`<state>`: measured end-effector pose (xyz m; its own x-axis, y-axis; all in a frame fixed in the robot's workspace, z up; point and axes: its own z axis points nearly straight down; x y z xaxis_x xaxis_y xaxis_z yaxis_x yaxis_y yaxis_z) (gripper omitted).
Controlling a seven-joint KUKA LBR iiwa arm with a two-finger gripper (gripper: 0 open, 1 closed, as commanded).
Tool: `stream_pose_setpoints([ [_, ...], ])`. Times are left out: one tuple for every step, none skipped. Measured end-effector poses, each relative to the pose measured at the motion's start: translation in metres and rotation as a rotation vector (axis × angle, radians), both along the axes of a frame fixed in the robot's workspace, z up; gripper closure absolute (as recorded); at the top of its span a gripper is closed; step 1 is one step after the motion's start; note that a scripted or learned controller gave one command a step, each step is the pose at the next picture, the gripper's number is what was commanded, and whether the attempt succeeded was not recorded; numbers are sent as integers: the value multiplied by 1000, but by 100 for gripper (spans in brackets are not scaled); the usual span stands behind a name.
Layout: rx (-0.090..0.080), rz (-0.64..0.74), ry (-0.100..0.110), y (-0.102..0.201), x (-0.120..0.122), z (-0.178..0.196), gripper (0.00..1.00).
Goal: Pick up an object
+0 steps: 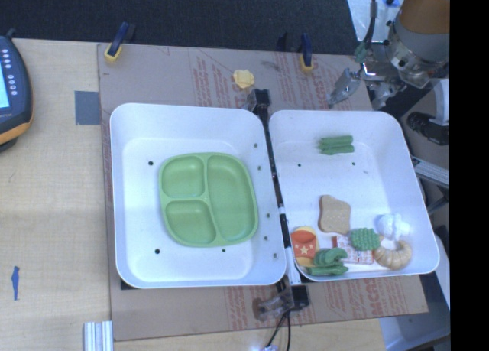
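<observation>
The pincer [359,82] hangs just beyond the far rim of the right bin [397,181], over the cardboard-covered surface [191,74], with nothing between its fingers; they look spread apart, one dark tip angling toward the bin's far edge. Taking that bin as the landmark, the nearest candidate is the green bean [335,144], lying alone in the bin's far part, just inside the rim and a little toward the camera from the pincer. Its long axis runs roughly side to side across the bin, so I judge the fingers would need to close across its short width, approaching from above. The other things crowd the bin's near corner, well apart from the pincer: a bread slice [334,214], a red-and-yellow packet [304,245], a green leafy piece [329,260], a croissant [393,255] and a white lump [392,225], several touching one another. Left of the bin, the second bin [130,189] holds a green divided plate [208,199].
</observation>
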<state>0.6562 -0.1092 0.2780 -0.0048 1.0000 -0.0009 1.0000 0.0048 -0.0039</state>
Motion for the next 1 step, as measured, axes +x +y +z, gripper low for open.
stream_pose_setpoints([
  [2, -2, 17, -19, -49, -138, 0],
])
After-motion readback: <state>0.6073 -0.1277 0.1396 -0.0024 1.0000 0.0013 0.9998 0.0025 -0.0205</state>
